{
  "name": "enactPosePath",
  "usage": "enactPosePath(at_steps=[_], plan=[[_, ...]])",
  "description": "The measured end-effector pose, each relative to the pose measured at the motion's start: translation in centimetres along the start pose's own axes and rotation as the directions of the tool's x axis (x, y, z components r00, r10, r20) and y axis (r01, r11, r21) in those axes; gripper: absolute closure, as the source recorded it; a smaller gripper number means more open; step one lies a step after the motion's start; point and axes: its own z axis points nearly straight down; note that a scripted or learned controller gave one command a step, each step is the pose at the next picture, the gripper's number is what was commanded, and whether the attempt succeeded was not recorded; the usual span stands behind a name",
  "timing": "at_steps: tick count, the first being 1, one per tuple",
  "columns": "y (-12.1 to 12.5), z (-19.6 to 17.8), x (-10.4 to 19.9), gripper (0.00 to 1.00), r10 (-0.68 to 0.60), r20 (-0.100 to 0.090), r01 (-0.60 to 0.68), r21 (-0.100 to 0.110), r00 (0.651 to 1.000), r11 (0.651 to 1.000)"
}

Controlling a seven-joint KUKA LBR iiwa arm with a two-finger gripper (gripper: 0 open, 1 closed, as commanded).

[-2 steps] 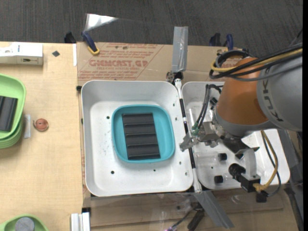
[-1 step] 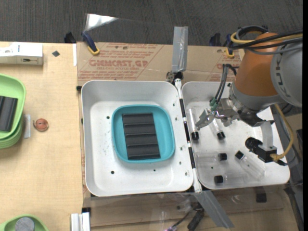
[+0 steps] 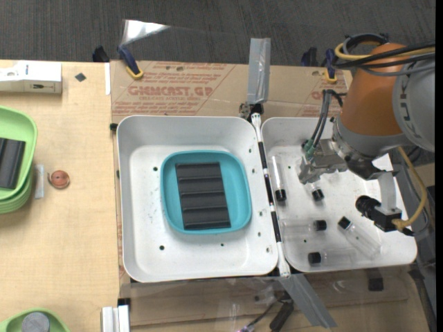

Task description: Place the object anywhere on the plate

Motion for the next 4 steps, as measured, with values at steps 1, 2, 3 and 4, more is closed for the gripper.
enactPosePath(at_steps=[1, 2, 3, 4], plan=[[-1.2, 0.8, 6.0, 1.0, -0.17, -0.001, 0.17, -0.003, 0.985, 0.985], [-1.2, 0.8, 5.9, 0.0, -0.17, -0.001, 0.17, -0.003, 0.986, 0.986], [-2.6, 0.8, 11.5, 0.0, -0.095, -0.001, 0.095, -0.002, 0.996, 0.996], [-0.5, 0.5, 5.4, 0.0, -0.074, 0.0, 0.074, -0.003, 0.997, 0.997]])
